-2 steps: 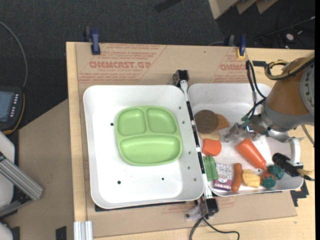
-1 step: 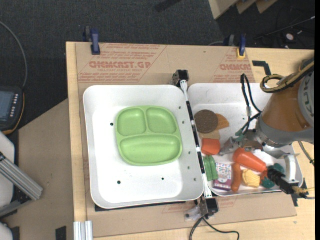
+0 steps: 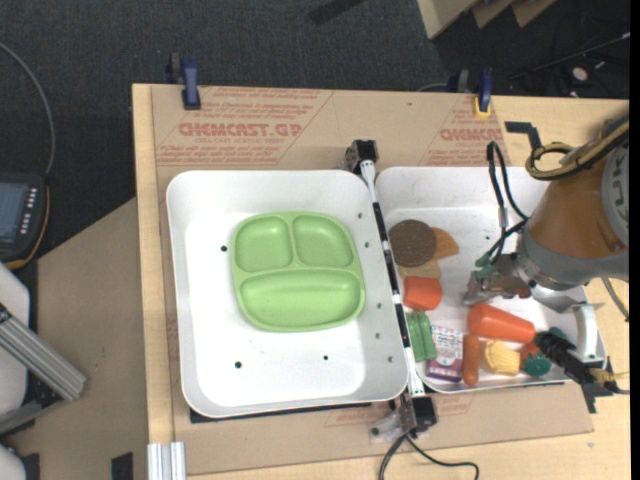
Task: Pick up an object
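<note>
Inside left bin (image 3: 200,298), green tray (image 3: 297,270); right bin (image 3: 440,180) holds toys (image 3: 470,338)

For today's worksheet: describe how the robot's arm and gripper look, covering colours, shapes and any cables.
The arm is a thick rounded cylinder with a broad orange band above a grey wrist section. Black and yellowish cables loop along its upper side. The gripper is small, of dark grey metal with a green spot, over the right bin.

Even overhead light, perhaps slightly soft.
</note>
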You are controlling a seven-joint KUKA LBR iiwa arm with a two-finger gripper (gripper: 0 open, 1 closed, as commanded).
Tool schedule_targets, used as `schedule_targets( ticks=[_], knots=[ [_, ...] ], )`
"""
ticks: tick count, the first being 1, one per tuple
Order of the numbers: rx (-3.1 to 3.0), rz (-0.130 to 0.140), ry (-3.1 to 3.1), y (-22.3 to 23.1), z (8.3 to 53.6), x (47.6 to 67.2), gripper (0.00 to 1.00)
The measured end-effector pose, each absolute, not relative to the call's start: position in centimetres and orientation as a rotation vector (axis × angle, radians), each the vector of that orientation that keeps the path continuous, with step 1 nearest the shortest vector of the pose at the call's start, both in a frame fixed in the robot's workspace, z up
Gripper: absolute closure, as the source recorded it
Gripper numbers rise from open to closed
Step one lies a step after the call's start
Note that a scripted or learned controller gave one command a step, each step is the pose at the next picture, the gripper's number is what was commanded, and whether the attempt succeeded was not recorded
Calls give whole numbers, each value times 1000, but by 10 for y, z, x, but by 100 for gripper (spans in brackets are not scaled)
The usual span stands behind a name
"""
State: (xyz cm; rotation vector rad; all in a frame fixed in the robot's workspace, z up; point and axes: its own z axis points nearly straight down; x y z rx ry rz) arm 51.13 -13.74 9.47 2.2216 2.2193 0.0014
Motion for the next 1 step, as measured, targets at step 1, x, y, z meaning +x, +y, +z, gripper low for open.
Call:
schedule_targets(
  ticks=[1],
  knots=[
    [2210, 11, 2220, -106, 201, 502, 100]
  ],
)
